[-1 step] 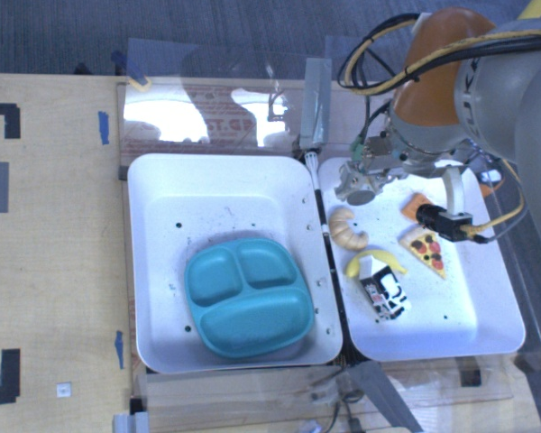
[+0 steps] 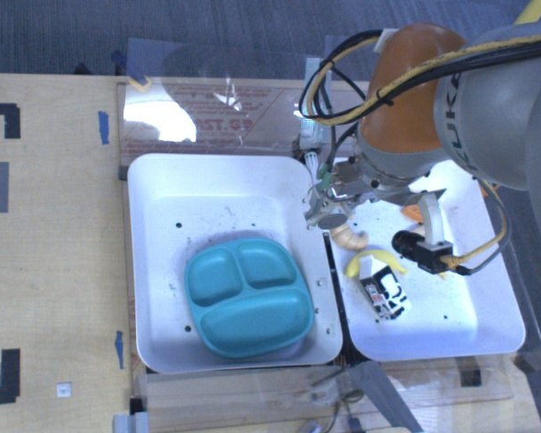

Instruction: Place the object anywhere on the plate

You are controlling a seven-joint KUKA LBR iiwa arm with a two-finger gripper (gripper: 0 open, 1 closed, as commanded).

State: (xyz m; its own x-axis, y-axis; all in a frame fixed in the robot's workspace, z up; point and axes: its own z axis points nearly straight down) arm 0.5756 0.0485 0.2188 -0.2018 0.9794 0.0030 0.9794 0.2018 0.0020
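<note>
While the tool (image 2: 329, 207), its state unclear, hovers at the bins' divider, the plate (image 2: 248, 298) lies down-left.

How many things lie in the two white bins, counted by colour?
Blue: 1, the plate in the left bin
Yellow: 1, banana in the right bin
Beige: 1, small piece
Black and white: 1, small object
Orange: 1, partly hidden piece
Total: 5
</note>
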